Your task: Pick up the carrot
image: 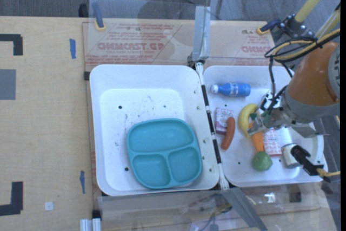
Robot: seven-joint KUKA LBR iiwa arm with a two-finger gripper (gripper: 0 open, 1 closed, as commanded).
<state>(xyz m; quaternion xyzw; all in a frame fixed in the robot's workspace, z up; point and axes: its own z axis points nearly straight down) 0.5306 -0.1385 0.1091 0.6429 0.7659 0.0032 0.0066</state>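
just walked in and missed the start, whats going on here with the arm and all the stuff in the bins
A grey and orange robot arm reaches in over the right bin, with its gripper low by the banana and just above the small orange carrot. The carrot lies on the bin floor, not lifted. A blue bottle, a sausage and a green fruit lie nearby. The left bin holds a teal divided tray.

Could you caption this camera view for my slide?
Gripper poised over the carrot in the right bin.

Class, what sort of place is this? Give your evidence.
Probably a robot lab: an arm over two white bins, toy food such as a carrot, and taped marks on the bench.
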